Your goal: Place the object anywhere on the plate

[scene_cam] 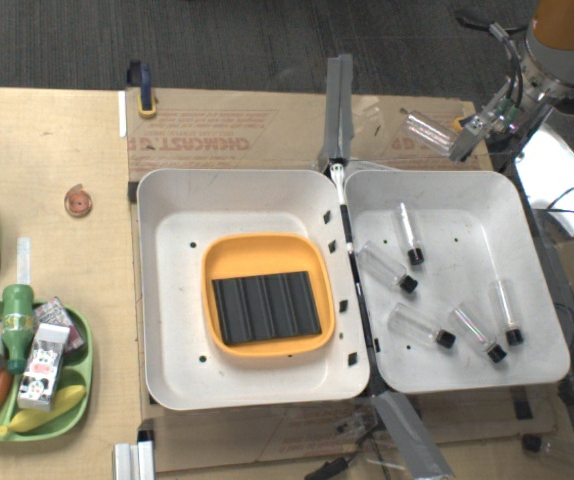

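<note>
Gripper (pixel 464 138) was raised beyond the far edge of the right bin (pixel 527 208), near its far right corner, over the cardboard. A clear vial (pixel 429 129) lay crosswise at its tip and looked pinched between the fingers, which were closed down to about the vial's width; hold judged real but slim, since the vial stuck out mostly to one side.

Yellow plate (pixel 217 258) sat in the middle of the left bin (pixel 157 268), carrying a dark ribbed block (pixel 267 306) over most of its centre. No vial was on the plate.

Five more capped vials lay on the floor of the right bin: one (pixel 409 236) towards the far edge, one (pixel 385 268) near the divider, three towards the near right corner.

Progress, as judged: pick apparently done, vial lifted clear of the bin. Left: carry across the divider to the left bin, lower over the plate, release. The block leaves only the plate's rim bare, so the vial would probably land on the block or roll.
</note>
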Robot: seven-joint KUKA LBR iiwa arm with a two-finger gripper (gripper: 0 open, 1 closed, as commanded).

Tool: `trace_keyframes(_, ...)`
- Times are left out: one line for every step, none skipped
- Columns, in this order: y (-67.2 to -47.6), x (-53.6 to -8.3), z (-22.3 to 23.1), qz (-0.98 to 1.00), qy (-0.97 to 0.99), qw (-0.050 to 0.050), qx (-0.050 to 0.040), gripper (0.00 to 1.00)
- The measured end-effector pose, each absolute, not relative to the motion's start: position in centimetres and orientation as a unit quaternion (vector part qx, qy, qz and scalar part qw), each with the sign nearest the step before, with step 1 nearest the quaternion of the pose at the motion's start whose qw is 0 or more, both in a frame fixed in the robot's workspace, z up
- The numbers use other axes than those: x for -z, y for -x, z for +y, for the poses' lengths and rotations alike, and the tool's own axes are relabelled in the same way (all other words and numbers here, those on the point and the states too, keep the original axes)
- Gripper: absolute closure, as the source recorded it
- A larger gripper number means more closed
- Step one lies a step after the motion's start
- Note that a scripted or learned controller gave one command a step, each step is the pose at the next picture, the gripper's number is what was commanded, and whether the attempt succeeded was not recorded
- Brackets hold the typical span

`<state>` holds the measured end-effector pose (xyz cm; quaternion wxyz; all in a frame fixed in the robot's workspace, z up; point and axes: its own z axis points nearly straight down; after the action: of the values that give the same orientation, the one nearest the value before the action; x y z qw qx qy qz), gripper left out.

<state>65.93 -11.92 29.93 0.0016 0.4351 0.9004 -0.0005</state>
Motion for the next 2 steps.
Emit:
trace_keyframes(-62.7,-19.1,-5.7,0.933,-0.361,0.000,0.0002,1.00)
trace_keyframes(-65.0,-23.4,-9.7,0.917,-0.398,0.002,0.0002,1.00)
